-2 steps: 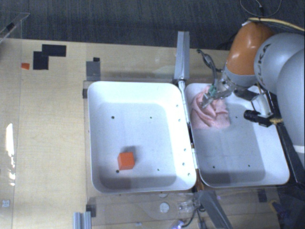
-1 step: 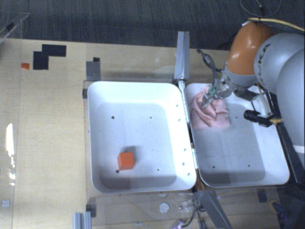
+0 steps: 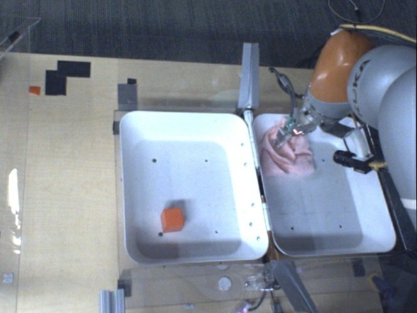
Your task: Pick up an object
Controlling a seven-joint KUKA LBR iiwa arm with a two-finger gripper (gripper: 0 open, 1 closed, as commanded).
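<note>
A crumpled pink cloth (image 3: 285,154) lies in the back left part of the right bin (image 3: 332,223). My gripper (image 3: 285,134) is down on the top of that cloth, reaching in from the right under the orange band of the arm. An orange block (image 3: 172,220) sits alone in the front part of the left bin (image 3: 186,139), far from the gripper.
A grey metal divider post (image 3: 249,77) stands behind the seam between the two bins. Black patches (image 3: 65,75) and a small orange marker (image 3: 34,90) lie on the bench at the far left. The arm's grey body (image 3: 384,96) covers the right bin's back right corner.
</note>
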